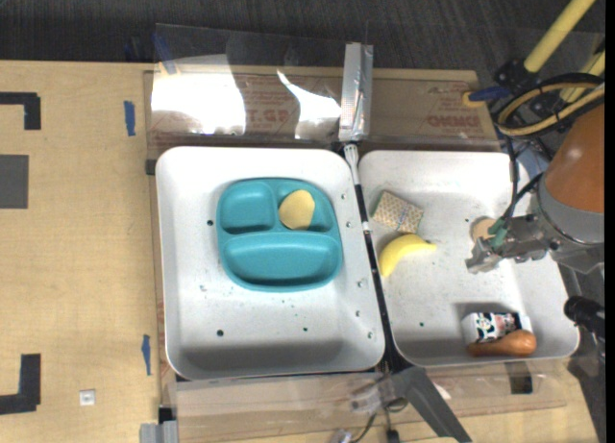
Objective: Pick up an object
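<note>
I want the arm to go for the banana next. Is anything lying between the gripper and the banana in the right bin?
Nothing visible: bare bin floor separates the gripper from the banana. The waffle-patterned piece lies behind the banana, off that path.

Red print on the cardboard is too blurred to read.

Teal tray w/ yellow ball at its 1 o'clock, left bin; banana, gripper at 3 o'clock, right bin.
</note>
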Controlling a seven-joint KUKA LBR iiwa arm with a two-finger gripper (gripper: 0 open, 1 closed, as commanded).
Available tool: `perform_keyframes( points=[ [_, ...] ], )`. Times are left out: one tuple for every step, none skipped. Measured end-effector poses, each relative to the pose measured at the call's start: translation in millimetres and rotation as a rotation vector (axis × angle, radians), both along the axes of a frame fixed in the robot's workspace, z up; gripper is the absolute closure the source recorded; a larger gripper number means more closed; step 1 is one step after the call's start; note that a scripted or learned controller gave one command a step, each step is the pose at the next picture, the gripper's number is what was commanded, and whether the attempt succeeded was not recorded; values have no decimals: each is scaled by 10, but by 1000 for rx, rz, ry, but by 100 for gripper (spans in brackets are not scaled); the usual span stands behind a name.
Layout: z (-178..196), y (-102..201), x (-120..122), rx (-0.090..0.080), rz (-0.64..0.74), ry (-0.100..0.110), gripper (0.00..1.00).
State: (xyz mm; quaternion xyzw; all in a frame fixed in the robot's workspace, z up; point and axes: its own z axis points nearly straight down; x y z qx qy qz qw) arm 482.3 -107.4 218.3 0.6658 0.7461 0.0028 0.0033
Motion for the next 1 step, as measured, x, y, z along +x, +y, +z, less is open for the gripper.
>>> perform_keyframes(
  points=[
    [-35,-9,-19,0,-3,8,0]
  ],
)
